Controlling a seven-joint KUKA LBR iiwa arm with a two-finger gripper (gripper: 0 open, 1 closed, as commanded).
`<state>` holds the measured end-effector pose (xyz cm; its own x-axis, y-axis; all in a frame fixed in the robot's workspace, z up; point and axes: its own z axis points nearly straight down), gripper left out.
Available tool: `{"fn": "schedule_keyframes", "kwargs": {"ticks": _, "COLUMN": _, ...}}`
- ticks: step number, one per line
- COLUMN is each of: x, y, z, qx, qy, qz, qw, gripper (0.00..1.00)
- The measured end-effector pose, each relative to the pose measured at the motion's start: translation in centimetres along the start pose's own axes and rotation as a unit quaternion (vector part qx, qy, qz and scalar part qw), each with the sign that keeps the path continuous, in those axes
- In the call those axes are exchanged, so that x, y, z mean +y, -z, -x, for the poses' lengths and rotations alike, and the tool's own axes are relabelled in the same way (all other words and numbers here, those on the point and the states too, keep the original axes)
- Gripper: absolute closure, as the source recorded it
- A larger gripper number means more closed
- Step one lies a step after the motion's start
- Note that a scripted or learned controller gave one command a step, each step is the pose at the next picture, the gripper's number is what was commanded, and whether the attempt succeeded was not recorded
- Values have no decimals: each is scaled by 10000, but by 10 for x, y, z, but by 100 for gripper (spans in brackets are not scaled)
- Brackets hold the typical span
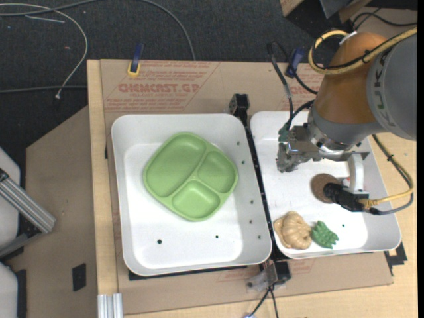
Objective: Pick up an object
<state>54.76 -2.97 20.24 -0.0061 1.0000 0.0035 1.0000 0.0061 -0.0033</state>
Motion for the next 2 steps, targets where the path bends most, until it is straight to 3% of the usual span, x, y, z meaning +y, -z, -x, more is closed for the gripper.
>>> {"fn": "schedule_keyframes", "kwargs": {"ticks": 2, "x": -37, "y": 27, "z": -109, "qx": -7, "qy": -7, "qz": 14, "qw": 10000, "gripper": 100}}
